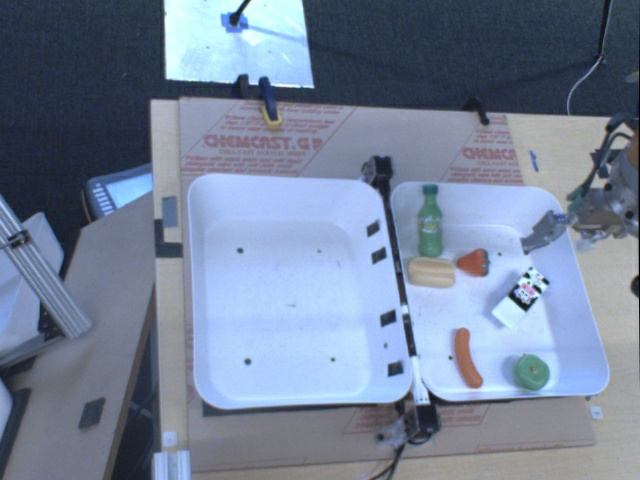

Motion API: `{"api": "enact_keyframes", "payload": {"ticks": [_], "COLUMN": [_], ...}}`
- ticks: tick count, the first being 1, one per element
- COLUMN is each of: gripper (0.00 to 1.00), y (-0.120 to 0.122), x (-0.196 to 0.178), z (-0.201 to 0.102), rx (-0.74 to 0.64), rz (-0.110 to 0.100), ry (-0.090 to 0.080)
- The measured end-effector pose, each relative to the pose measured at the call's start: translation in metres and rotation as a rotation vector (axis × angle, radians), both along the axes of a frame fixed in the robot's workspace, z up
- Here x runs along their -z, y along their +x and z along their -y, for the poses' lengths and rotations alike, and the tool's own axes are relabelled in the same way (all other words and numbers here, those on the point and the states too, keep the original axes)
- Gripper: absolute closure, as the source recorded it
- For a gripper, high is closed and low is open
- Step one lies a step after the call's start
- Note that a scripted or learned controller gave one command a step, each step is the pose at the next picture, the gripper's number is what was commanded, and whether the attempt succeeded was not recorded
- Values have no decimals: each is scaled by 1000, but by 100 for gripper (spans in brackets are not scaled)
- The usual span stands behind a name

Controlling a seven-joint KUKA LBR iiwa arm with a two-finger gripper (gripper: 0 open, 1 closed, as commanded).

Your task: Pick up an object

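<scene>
The right bin (590, 318) holds several small items. A green bottle (430, 221) lies near its far left corner. Below it sit a tan bun (431, 272) and a red pepper (474, 262). A white carton with black marks (520, 300) lies toward the right wall. An orange sausage (467, 357) and a green apple (532, 371) rest near the front. My gripper (545, 231) hangs over the bin's far right corner, above and just right of the carton, with nothing seen held in it.
The left bin (200, 268) stands beside the right one, with a black-clipped divider (392, 288) where they meet. Cardboard (300, 140) lies under both bins. A metal plate (238, 28) sits on the floor behind the bench.
</scene>
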State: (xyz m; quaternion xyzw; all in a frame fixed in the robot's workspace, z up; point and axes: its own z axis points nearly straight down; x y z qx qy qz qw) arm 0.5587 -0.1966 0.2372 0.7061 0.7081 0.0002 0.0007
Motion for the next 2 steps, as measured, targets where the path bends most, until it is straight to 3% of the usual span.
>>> {"api": "enact_keyframes", "payload": {"ticks": [1, 2], "gripper": [0, 0], "y": [-74, -71], "x": [-31, -29], "z": [-28, -91], "rx": [2, -8], "rz": [0, 0], "ry": [2, 3]}}
